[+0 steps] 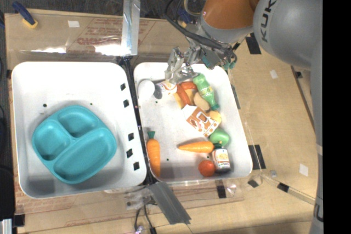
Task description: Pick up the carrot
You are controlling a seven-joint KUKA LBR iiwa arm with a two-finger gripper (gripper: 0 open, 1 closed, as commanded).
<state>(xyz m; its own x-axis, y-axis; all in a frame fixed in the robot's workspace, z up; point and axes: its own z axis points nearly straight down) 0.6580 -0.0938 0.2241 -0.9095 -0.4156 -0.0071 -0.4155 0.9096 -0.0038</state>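
Two carrots sit nearest me in the right bin [143, 118]: one carrot [154, 156] along its left wall, another carrot [196, 146] pointing left beside a tomato [207, 167] and a small bottle [221, 159]. Farther back, I see the gripper [176, 69] over the far rim; whether its jaws are parted or clenched I cannot tell.
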